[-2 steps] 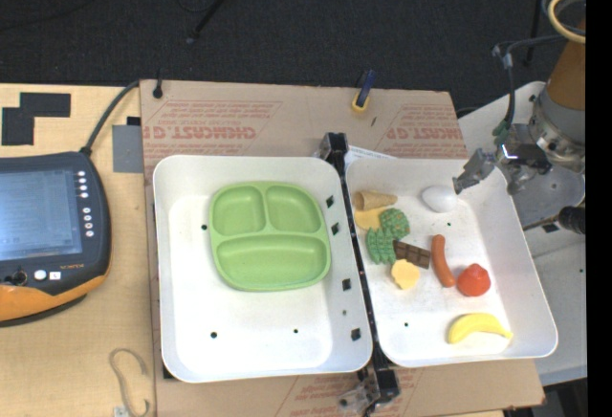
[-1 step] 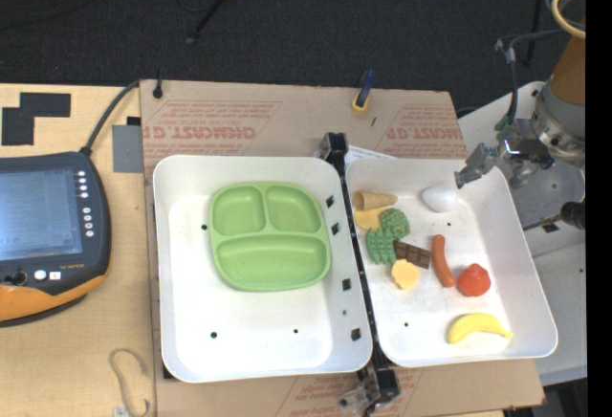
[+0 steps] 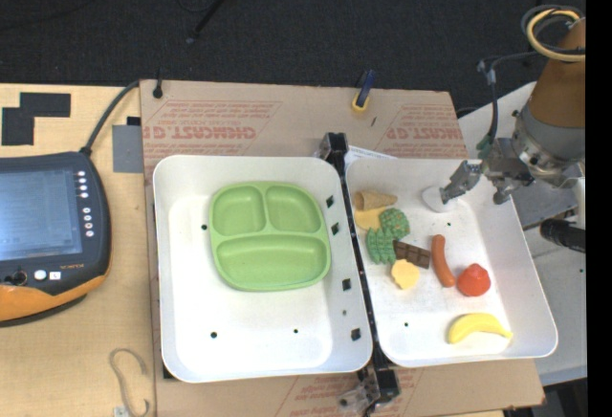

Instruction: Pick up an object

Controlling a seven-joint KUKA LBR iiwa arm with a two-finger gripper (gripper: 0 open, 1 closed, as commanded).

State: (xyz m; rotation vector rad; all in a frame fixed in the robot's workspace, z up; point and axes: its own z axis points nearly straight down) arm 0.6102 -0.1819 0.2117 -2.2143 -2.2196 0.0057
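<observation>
Upside-down red print on the cardboard (image 3: 220,123) stays unreadable, while the gripper (image 3: 478,184) hangs open, holding nothing.

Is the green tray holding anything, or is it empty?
Empty. The green tray lies flat in the left bin, all three compartments bare. The toy food sits in the right bin.

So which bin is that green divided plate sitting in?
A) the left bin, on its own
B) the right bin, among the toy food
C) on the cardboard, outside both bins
A: the green divided plate lies alone in the left bin; the toy food, such as the banana, is in the right bin.
</observation>
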